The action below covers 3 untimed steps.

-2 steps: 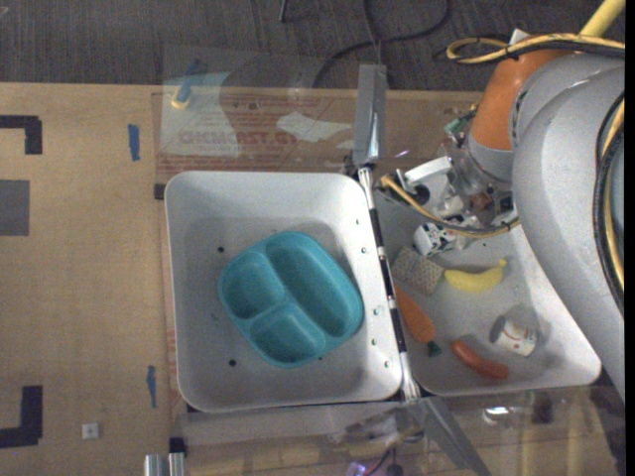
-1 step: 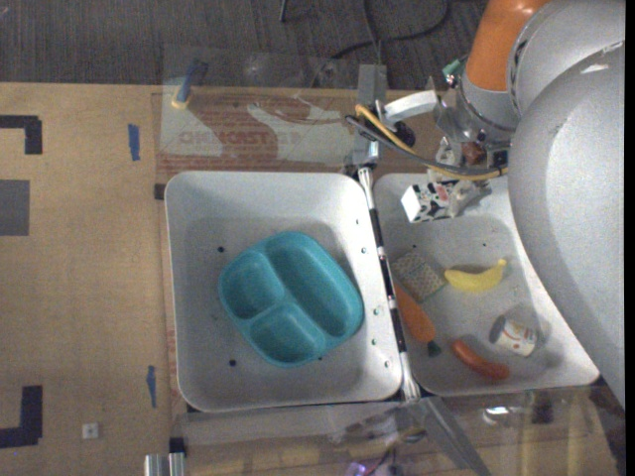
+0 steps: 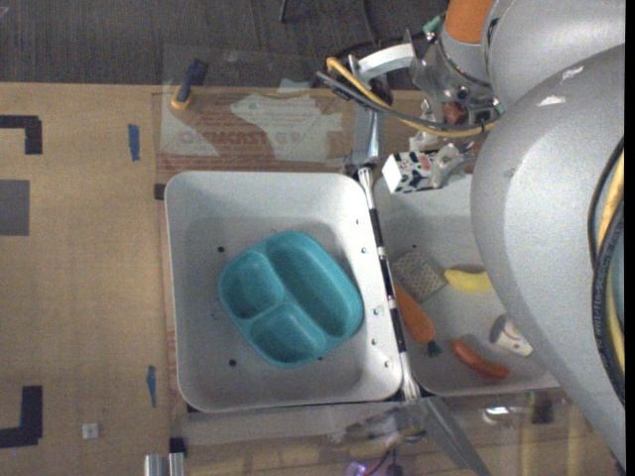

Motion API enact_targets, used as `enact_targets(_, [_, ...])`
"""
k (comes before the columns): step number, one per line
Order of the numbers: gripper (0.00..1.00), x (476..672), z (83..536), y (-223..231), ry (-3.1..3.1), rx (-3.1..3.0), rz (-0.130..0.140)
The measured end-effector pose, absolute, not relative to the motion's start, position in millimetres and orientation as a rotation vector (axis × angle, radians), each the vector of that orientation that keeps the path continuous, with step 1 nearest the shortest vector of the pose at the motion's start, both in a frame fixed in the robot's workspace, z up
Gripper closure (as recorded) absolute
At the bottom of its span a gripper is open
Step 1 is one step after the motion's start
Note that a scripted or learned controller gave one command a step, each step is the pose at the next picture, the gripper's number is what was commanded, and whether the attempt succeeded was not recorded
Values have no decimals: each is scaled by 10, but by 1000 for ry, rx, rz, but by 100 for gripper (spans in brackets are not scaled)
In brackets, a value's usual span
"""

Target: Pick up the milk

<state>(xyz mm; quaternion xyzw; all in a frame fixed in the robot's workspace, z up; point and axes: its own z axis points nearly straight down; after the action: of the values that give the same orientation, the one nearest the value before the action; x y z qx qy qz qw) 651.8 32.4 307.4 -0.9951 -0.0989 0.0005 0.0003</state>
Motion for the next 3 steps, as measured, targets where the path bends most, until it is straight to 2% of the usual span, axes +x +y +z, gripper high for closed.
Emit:
enact_targets(1, [100, 6445, 3277, 692, -310, -3127, 1])
enact_targets(2, [100, 6416, 3426, 742, -310, -3127, 2])
enact_targets(3, [100, 6568, 3310, 1217, -364, -3121, 2])
